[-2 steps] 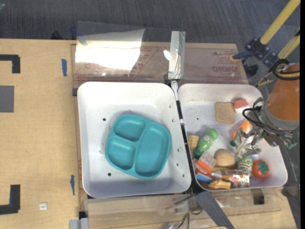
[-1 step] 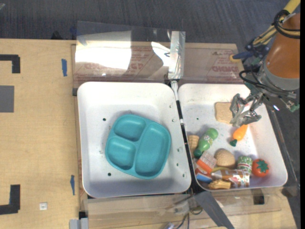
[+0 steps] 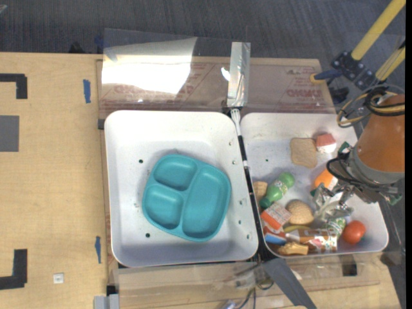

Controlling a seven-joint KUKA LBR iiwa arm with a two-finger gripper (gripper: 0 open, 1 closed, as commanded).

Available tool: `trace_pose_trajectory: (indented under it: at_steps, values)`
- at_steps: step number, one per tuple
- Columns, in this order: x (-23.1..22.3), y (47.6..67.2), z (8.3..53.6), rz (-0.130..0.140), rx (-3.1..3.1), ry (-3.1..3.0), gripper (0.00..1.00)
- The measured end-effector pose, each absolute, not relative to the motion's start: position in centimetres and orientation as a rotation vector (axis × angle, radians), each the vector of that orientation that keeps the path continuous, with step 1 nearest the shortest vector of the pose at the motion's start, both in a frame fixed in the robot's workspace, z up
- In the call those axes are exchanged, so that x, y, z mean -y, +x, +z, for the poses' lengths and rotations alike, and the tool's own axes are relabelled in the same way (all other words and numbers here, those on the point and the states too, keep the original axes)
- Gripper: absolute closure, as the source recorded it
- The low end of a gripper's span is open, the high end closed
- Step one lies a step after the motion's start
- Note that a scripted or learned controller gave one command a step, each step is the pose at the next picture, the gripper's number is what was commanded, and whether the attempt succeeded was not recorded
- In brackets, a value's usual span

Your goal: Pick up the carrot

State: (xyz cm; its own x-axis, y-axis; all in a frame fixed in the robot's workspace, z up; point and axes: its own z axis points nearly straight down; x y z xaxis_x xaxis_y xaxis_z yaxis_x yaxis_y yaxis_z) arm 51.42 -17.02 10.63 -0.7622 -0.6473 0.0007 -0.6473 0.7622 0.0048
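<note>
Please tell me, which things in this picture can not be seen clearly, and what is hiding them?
- Gripper, camera view: the wrist above covers it, so its state is unclear.
- Orange item, possibly the carrot: mostly hidden by the arm; identity uncertain.
- Pile of toy food in the right bin: pieces overlap and are too small to name.
- Arm: cut off by the right edge.

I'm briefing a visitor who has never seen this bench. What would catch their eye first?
Probably the teal divided plate, alone in the middle of the left bin. Next, the heap of bright toy food crowded into the near part of the right bin: a red tomato, a green bottle, a bread slice. Over that bin's right side hangs the arm's orange band, with the gripper low among the items.
</note>
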Motion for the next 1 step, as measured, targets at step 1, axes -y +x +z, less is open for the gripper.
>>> trace_pose_trajectory:
  at_steps: [1]
  values:
    - [16.86, 51.79, 11.09, 0.002, 2.953, 1.093, 0.00]
